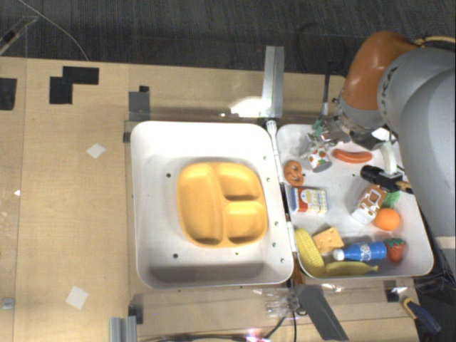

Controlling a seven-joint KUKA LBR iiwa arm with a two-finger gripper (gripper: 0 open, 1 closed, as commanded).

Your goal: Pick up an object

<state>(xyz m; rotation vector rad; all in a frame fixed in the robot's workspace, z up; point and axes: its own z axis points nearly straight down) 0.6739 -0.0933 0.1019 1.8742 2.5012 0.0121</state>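
The right bin (426, 258) is crowded with toy food. My gripper (322, 138) hangs low over its far left part, right above a small grey and white piece with red and green marks (320, 160). A red sausage (353, 155) lies just to the right of that piece. An orange round toy (293, 171) sits to the lower left, near the bin's left wall. Whether anything sits in the gripper is hidden from this angle.
Also in the right bin: a red-and-blue carton (311, 200), a brown-and-white carton (368, 204), an orange (387, 220), a strawberry (397, 249), a blue bottle (363, 251), a banana (345, 268), corn (306, 246), a cheese wedge (328, 239). The left bin (146, 191) holds a yellow divided plate (192, 226).
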